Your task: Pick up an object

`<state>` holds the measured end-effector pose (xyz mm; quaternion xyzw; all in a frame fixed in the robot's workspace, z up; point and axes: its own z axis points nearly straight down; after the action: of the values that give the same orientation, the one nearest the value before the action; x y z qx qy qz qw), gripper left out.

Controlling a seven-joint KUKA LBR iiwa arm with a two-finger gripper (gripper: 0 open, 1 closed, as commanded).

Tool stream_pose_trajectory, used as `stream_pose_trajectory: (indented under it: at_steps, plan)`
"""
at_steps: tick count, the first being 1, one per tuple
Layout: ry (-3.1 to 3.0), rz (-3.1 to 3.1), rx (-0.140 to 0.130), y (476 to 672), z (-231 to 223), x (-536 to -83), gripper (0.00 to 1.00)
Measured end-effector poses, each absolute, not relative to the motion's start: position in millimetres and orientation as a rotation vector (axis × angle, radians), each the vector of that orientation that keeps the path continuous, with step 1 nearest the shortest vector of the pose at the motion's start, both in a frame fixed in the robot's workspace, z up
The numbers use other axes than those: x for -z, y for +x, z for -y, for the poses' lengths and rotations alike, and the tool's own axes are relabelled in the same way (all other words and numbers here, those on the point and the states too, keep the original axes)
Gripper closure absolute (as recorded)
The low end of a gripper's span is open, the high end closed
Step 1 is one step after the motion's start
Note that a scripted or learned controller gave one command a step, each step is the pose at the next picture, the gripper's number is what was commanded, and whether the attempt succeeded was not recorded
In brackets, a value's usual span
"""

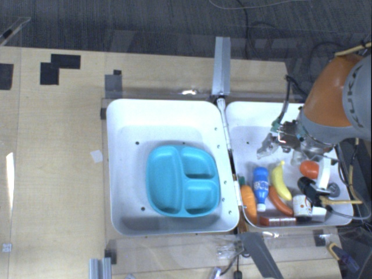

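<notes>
Okay, going left to right: we see a pale wooden counter [58, 156] carrying two white bins side by side. The left bin [119, 156] holds one blue divided plate [183, 180], lying flat near the bin's middle, three compartments, nothing in them. The right bin [250, 127] has its objects bunched along the near edge. An orange carrot [248, 198] lies against the bin's left wall. Just beside it is a blue-and-white bottle [261, 189], then an orange-red sausage [279, 201], angled. A yellow banana [281, 181] stands on end in frame, touching the sausage. A dark red stick [272, 220] lies along the near rim below them. The tool [272, 146] sits over the bare part of this bin, near the banana's upper tip and apart from the pile; we cannot tell whether it is spread or pressed together, and nothing shows pinched in it. An orange-red round item [310, 168] sits right of the banana. The grey arm [340, 106] with its orange band comes in from the right.
</notes>
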<state>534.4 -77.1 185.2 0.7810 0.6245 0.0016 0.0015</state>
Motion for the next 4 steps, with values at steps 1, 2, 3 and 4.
stream_pose_trajectory:
  at_steps: [1,2,3,4]
  plan:
    - [2.354,-2.068,-0.014,500.6,104.7,-89.2,0.00]
    - [2.426,-1.993,-0.004,517.9,103.5,-98.1,0.00]
    - [2.421,-1.994,-0.008,519.5,103.0,-108.6,1.00]
    - [2.365,-2.063,-0.006,516.1,21.0,-185.2,1.00]
